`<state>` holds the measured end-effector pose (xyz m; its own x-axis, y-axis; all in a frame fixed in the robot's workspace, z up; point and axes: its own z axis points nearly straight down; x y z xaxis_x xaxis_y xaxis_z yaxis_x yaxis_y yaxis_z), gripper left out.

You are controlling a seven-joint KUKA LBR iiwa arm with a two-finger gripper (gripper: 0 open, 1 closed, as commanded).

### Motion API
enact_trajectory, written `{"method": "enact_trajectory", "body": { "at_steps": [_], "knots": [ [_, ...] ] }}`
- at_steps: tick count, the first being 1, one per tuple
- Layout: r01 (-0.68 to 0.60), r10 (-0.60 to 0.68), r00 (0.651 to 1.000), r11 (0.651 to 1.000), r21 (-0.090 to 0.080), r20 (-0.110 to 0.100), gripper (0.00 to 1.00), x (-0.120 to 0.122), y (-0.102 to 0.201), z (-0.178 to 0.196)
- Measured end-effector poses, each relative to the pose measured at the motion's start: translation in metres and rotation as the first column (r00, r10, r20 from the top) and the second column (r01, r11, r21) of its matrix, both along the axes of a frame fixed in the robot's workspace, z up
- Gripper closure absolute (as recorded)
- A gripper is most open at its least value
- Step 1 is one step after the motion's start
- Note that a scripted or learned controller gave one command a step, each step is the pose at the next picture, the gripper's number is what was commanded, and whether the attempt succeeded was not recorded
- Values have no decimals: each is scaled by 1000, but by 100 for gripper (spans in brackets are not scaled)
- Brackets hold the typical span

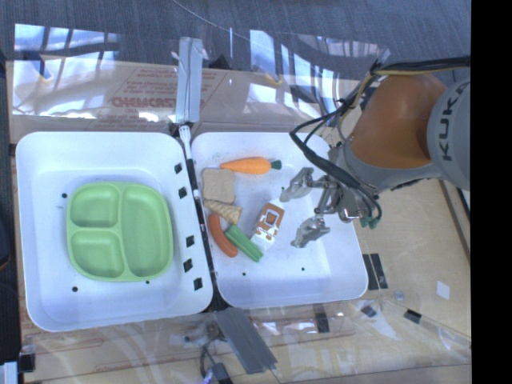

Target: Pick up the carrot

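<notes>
The orange carrot (248,166) with a dark green stem end lies near the back of the right bin (336,270), pointing left to right. My gripper (302,210) hangs over the right half of that bin, to the right of and a little in front of the carrot. Its two metal fingers (296,186) are spread apart, with nothing between them. The grey arm with its orange band (392,122) reaches in from the right.
In the right bin lie a tan cracker (218,186), a waffle cone (226,210), a red sausage (223,236), a green stick (244,243) and a small orange-white carton (268,222). A green divided plate (120,230) sits in the left bin (40,294).
</notes>
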<state>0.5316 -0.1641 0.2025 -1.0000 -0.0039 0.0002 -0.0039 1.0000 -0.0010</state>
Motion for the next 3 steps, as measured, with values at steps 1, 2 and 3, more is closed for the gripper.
{"method": "enact_trajectory", "body": {
  "at_steps": [1, 2, 3],
  "knots": [
    [-508, 508, 861, 861, -1, 2, 0, 25, -46, -1],
    [-335, 335, 942, 942, 3, 0, 0, 87, -27, -79],
    [-58, 58, 998, 998, -1, -17, 0, 123, -5, -102]
  ]
}}
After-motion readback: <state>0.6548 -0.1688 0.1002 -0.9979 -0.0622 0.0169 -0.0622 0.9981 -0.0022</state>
